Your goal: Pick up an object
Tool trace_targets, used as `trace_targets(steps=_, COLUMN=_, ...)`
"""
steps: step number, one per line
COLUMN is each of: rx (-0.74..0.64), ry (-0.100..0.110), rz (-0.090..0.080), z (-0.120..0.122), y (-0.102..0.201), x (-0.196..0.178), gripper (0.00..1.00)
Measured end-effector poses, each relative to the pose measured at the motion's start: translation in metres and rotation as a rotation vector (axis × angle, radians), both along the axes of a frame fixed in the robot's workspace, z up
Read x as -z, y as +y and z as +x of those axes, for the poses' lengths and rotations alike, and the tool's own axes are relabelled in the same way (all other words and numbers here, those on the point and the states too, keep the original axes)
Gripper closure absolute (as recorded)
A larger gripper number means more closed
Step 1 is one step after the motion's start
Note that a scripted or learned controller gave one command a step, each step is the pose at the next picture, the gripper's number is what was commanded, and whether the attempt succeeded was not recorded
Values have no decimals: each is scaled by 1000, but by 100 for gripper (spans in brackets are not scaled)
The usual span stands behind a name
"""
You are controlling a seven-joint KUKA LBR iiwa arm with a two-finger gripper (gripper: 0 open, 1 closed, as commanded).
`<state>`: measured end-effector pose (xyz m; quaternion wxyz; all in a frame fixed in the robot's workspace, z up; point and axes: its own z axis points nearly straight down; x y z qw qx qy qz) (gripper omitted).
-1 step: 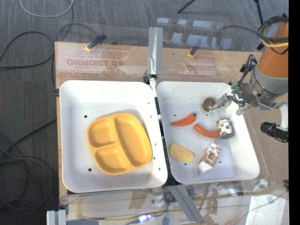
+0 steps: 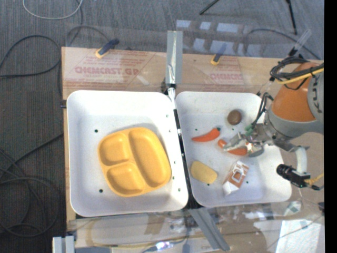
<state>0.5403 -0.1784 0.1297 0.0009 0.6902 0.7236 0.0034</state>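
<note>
- 2 shallow white bins sit side by side on the bench: the left bin [image 2: 79, 141] and the right bin [image 2: 210, 104].
- In the left bin, a yellow divided tray [image 2: 135, 161] with 3 compartments lies a little tilted, near the middle.
- The arm [image 2: 297, 107] comes in from 3 o'clock, its orange band above the right bin's far edge.
- The gripper [image 2: 243, 145] is down in the right bin, near its centre, pointing toward 9 o'clock.
- From where I stand I cannot tell how the tool is set; its tip blurs into the objects under it.
- A small red piece [image 2: 235, 151] lies right at the gripper's tip, touching or just beside it; I cannot tell which.
- An orange carrot-shaped toy [image 2: 206, 136] lies at 9 o'clock from the gripper, near but apart.
- A brown round object [image 2: 234, 117] sits at 12 o'clock from the gripper.
- A pale yellow lump [image 2: 203, 172] rests at 7 o'clock from it.
- A white and orange packet [image 2: 235, 176] lies at 6 o'clock, near the bin's front edge.
</note>
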Motion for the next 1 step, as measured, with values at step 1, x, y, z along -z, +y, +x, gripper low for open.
trace_targets(steps=1, rx=-52, ry=-9, rz=1, z=34, y=18, x=39, gripper=0)
